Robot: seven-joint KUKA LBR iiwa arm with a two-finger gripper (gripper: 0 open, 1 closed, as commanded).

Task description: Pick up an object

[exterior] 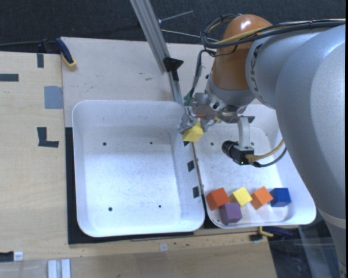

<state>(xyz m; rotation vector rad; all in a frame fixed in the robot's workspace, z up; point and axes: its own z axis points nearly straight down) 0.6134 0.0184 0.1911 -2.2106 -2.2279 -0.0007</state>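
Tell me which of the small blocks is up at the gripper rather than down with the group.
The yellow block between the fingers of the gripper, above the divide between the bins. The other five sit clustered at the near end of the right bin.

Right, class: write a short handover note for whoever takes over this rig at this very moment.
Tool: over the divider between the two bins, shut on a yellow block, which looks lifted above the bin floor.
Right bin: an orange block, a second yellow block, another orange block, a blue block and a purple block, clustered near its front edge.
Done: one block appears picked.
Left: confirm the grip holds.
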